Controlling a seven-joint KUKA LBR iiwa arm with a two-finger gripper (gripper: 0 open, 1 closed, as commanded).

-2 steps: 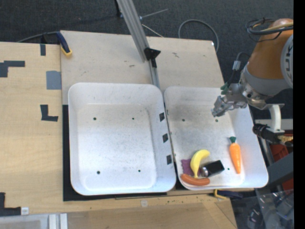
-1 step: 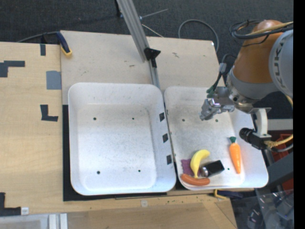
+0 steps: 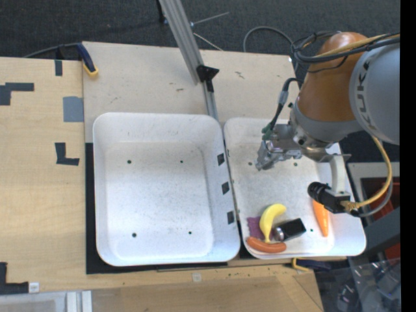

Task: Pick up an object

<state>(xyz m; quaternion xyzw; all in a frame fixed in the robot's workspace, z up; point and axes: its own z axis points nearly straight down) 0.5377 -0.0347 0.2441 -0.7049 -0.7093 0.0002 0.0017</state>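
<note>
The grey arm [image 3: 364, 90] with its orange band comes in from three o'clock and hangs over the right bin [image 3: 244, 174]. Its end effector [image 3: 265, 162] points down toward the upper middle of that bin's floor; nothing shows between its tips, and whether they stand apart or together cannot be told from this slant.

The loose objects lie well apart from it, crowded at the bin's five o'clock corner. A yellow banana [image 3: 271, 217] curves upright there. At its four o'clock, touching or nearly so, lies a small black block [image 3: 292, 228]. Along the bin's lower rim, at six o'clock from the banana, lies an orange-red sausage-shaped piece [image 3: 265, 245], and a purple scrap [image 3: 252, 226] peeks out at the banana's nine o'clock. An orange carrot-like piece [image 3: 321, 218] lies near the right rim, at three o'clock from the banana.

The left bin [image 3: 104, 174] sits just beside the right one on the desk [image 3: 143, 70].
</note>
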